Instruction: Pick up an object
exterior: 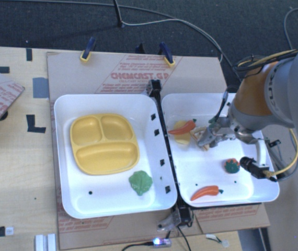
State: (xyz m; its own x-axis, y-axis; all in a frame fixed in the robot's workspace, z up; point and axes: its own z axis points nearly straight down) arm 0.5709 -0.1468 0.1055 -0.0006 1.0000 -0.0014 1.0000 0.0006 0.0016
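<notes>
My gripper (207, 140) is low in the right bin (259, 195), near its middle. It is right beside a small cluster of toy food at the bin's left side: a red chili (183, 128), a yellow piece (182, 139) under it, and a tan piece (198, 135) touching the gripper's tip. A small red and green item (232, 166) lies to the gripper's lower right. An orange-red pepper (205, 192) rests near the bin's front wall. I see nothing lifted off the bin floor.
The left bin (65, 192) holds a yellow divided plate (104, 143) and a green leafy toy (140, 182) at its front right. A black divider (163, 140) separates the bins. Cables (274, 166) hang off the wrist at the right.
</notes>
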